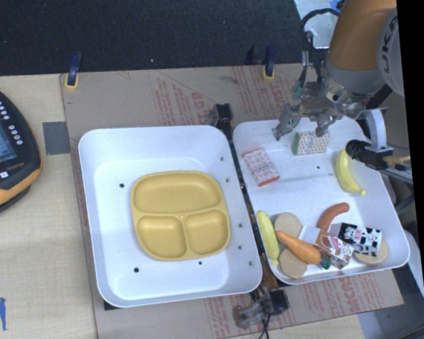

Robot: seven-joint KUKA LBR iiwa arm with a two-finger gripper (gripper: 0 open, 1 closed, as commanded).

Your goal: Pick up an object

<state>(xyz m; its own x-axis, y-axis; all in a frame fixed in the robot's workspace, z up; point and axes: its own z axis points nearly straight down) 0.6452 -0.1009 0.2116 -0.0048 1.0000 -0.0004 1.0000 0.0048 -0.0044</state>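
The gripper [306, 123] hangs over the far end of the right bin [392, 207], its two fingers spread apart with nothing between them. It sits just beside a small green-and-white box [312, 143], which looks like the toy it is going for. That box lies apart from the others, so it is easy to reach. A banana [347, 172] and a small red-and-white packet [260, 166] lie near too. The carrot [300, 247], sausage [332, 214] and other toys are bunched at the near end. The left bin [104, 212] holds a yellow tray [180, 213].
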